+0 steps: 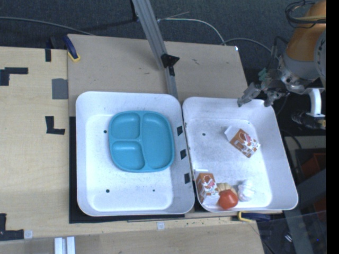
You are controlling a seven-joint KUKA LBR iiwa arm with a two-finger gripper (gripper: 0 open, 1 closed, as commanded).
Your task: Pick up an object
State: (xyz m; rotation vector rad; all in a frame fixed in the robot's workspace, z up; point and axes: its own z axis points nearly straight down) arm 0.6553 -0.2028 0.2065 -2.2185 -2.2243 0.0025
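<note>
Round red tomato point(228, 199) beside crinkled wrappers point(243, 142).

End effector point(256, 97) over right bin point(275, 142) rim, apparently open; 1 tomato point(228, 199).

Arm point(307, 41) comes in from right side — grey, with orange band up near top corner. Wrist bends down and left toward gripper point(256, 97). Gripper hangs low, tips pointing down and left. Two fingers point(244, 98) spread apart — gap shows between them, nothing in gap. Grey wrist block sits just right of fingers, orange band above it.
</note>
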